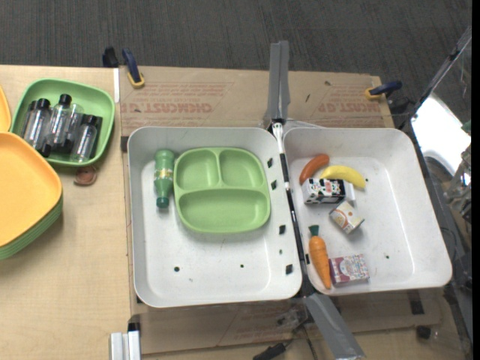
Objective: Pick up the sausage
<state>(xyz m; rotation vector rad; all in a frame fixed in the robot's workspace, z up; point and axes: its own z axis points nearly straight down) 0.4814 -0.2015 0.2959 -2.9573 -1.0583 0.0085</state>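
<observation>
Sausage [314, 167]: reddish-orange, lies tilted in the right bin [405, 223], far-left corner area, near the wall next to the left bin.

L to R: stack of orange plates [26, 193] at the bench edge, then a green tray [105, 103] w/ small dark-capped bottles [60, 126]. Left bin [210, 276] has a green bottle [163, 177] lying just beside a green divided plate [221, 216]. In the right bin, a carrot [319, 256] lies near the front-left wall. A black-and-white carton [327, 191] sits just in front of the sausage, touching or nearly so. A banana [344, 175] is just right of it, w/ a small tan box [346, 219] and a pink box [349, 268] further front.

Gripper state: can't tell from this view.

Step in hand, as I judge it: approach, grasp not yet made. To do it well: come straight down over the sausage's middle and close across its short axis, i.e. turn the wrist to match its slant. Clearance is tight on the carton and banana side, so keep the opening modest. Don't mistake the carrot, similar colour.
</observation>
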